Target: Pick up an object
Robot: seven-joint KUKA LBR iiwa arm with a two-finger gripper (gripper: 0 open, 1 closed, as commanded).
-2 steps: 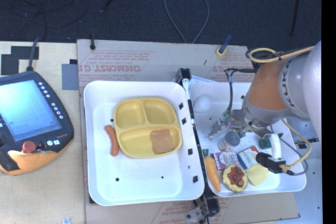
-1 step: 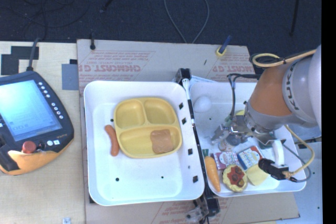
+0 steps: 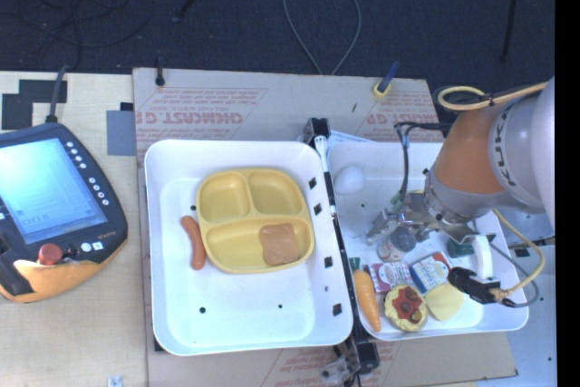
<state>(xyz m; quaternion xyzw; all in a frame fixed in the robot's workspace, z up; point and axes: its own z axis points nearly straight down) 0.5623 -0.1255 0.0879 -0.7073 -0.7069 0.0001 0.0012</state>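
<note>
My gripper [image 3: 396, 225] is low inside the right bin [image 3: 362, 157], near its middle, with the grey arm and its orange band [image 3: 467, 159] coming in from the right. Just in front of it lie a red-and-white packet [image 3: 391, 274] and a blue-and-white packet [image 3: 428, 271]. Along the bin's front edge sit an orange carrot [image 3: 366, 300], a small round pizza [image 3: 406, 306] and a yellow piece [image 3: 444, 302]. A white egg [image 3: 349, 179] rests at the back left of this bin, apart from the gripper. Nothing shows between the gripper's tips.
The left bin [image 3: 236, 322] holds a yellow divided plate [image 3: 237, 195] with a brown patty [image 3: 280, 243] in its lower right compartment, and a sausage [image 3: 193, 242] lies beside the plate. A teach pendant [image 3: 50, 204] sits on the bench far left.
</note>
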